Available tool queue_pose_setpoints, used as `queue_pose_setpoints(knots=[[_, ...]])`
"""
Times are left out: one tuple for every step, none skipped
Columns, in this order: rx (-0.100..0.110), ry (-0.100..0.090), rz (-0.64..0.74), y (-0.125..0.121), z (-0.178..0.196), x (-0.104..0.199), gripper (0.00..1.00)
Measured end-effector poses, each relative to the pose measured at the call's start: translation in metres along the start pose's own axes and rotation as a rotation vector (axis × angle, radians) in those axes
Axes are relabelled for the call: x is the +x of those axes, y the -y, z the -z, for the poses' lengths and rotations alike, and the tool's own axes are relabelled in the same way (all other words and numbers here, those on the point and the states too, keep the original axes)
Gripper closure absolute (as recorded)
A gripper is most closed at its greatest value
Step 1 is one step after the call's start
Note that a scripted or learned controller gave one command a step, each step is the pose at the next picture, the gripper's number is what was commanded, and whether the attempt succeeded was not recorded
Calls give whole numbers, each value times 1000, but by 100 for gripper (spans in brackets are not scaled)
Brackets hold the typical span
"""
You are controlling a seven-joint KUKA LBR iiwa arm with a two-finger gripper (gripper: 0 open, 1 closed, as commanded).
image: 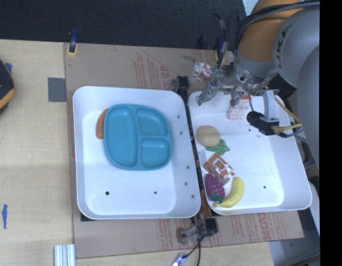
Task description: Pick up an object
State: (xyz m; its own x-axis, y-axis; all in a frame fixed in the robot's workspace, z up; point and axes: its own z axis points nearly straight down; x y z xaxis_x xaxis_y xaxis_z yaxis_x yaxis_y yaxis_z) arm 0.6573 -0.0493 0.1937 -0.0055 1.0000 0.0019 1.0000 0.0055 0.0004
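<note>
Two white bins side by side on cardboard. Left bin: one blue divided plate, three compartments, centre-left of frame; one orange sausage touching its left edge, partly tucked beneath.

Right bin: five small items along its left side, lower centre-right of frame. One tan bun, round; one green leaf just below it, touching; one waffle, orange-and-white grid, tilted; one purple grape bunch just below the waffle; one yellow banana, curved, touching the grapes on the right. One small white-and-red packet at the bin's upper edge.

Gripper at upper right of frame, over the right bin's top-left corner, fingers spread apart, nothing between them. All items lying loose in the bins, none lifted.
</note>
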Motion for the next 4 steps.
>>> queue_pose_setpoints(knots=[[5, 4, -2, 39, -57, -59, 0], [5, 3, 0, 2, -103, -43, 0], [0, 3, -2, 1, -8, -71, 0], [6, 1, -4, 2, -42, -120, 0]])
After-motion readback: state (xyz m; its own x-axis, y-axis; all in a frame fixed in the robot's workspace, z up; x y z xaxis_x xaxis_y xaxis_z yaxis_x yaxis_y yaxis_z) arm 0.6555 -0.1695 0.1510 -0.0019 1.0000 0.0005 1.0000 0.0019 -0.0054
